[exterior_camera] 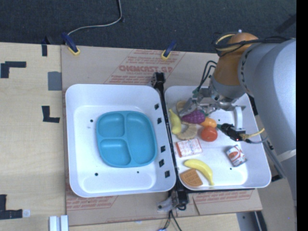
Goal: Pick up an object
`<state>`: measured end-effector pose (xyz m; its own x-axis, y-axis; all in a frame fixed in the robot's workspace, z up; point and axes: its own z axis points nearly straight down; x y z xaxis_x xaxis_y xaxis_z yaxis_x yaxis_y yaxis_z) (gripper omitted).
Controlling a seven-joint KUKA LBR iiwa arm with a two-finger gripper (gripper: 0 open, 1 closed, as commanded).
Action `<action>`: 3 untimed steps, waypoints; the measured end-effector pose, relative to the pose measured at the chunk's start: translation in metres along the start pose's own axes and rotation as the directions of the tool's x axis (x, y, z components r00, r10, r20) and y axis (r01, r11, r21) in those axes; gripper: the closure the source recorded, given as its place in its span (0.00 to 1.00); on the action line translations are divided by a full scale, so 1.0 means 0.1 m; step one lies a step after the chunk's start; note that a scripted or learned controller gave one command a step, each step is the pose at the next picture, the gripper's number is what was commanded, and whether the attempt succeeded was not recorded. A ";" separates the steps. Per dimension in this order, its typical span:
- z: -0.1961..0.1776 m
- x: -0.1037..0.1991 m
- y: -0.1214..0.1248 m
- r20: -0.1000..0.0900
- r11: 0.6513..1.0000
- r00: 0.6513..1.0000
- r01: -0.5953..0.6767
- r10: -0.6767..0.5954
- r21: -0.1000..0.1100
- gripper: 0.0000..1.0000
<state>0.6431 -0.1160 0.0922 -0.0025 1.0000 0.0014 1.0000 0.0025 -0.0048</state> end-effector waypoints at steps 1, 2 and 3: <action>-0.10 0.01 0.00 -0.001 1.000 1.000 0.001 -0.001 0.002 1.00; -0.10 0.01 0.00 -0.001 1.000 1.000 0.001 -0.001 0.002 0.00; 0.06 -0.03 -0.38 0.003 1.000 1.000 -0.001 0.001 -0.008 0.00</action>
<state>0.6046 -0.1193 0.0866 -0.0012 1.0000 -0.0015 1.0000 0.0012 0.0035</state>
